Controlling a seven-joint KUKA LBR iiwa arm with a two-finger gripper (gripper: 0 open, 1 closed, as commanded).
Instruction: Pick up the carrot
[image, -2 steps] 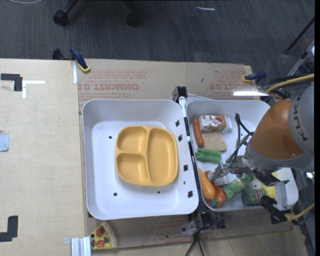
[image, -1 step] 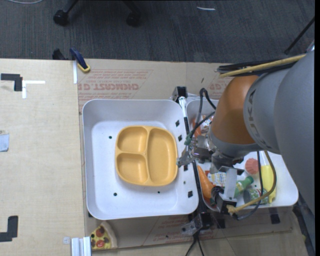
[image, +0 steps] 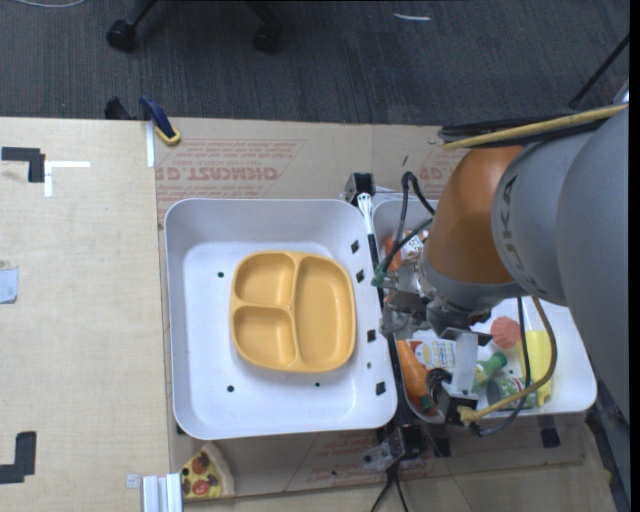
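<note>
From the fixed camera above the tabletop (image: 80, 330), the grey arm with its orange wrist band (image: 475, 225) hangs over the right-hand shallow white bin (image: 570, 385), and its bulk hides most of what lies there. The pincer (image: 405, 310) sits low near that bin's left wall; whether it is released or clenched cannot be told, since the wrist and cables cover it.

The long orange carrot (image: 412, 368) lies in the right bin, close to its left wall, just below the pincer and beside a white labelled packet (image: 440, 352). It appears to rest among the clutter rather than in any grasp, so I judge the pick as not yet done: the arm is over the right place, but closing on the carrot and lifting it are left.

The left-hand white bin (image: 195, 400) holds a yellow three-compartment plastic plate (image: 295, 310).

As for writing, red print on the cardboard sheet (image: 230, 165) behind the bins reads reversed and is too faint to make out surely; the packet's label is illegible.
</note>
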